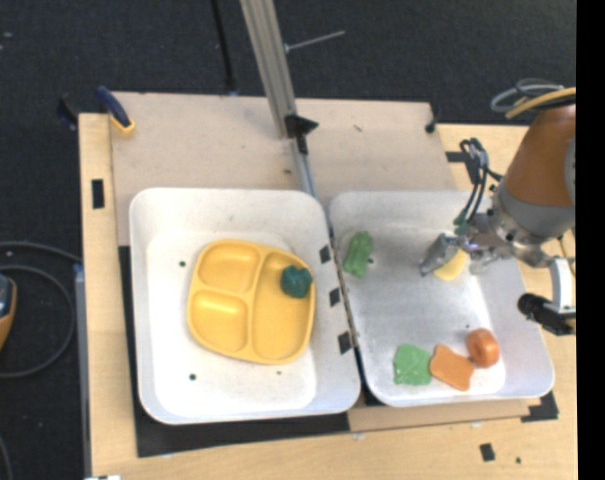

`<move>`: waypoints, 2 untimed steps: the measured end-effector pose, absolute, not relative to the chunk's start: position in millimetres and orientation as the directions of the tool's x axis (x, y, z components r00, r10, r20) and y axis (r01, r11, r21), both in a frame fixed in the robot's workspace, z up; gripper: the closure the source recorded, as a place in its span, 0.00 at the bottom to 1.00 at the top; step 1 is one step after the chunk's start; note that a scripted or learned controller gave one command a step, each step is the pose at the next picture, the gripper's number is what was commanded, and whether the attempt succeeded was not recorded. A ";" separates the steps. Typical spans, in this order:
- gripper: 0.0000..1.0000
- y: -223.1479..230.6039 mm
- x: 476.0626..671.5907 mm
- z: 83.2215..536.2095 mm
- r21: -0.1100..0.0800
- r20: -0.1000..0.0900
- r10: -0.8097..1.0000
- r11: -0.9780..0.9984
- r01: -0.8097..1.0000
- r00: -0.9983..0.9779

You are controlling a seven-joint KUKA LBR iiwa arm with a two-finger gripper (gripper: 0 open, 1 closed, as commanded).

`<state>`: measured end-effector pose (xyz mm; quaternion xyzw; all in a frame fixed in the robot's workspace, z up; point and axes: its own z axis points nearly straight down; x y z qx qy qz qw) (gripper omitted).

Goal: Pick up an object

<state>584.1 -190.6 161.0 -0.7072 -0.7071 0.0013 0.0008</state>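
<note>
The hand point(450, 258) hangs low over the right bin point(402, 313), and a pale yellow lump point(450, 268) lies right at its fingertips; whether it grips the lump I cannot tell. Left of the hand lies a soft-looking green piece point(358, 253). Below it sit a flat green piece point(412, 365), an orange wedge point(451, 367) and a rounded orange piece point(483, 347). Far left, the left bin point(162, 368) holds a glossy yellow divided tray point(244, 303) with a dark green knobbly lump point(296, 282) in its upper right compartment.
</note>
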 end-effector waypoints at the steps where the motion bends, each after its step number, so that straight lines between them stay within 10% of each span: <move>1: 0.00 -193.4 586.1 118.4 -0.002 -0.001 1.000 -0.001 1.000 0.001; 2: 1.00 -195.0 587.8 132.4 0.005 -0.003 1.000 -0.003 1.000 0.003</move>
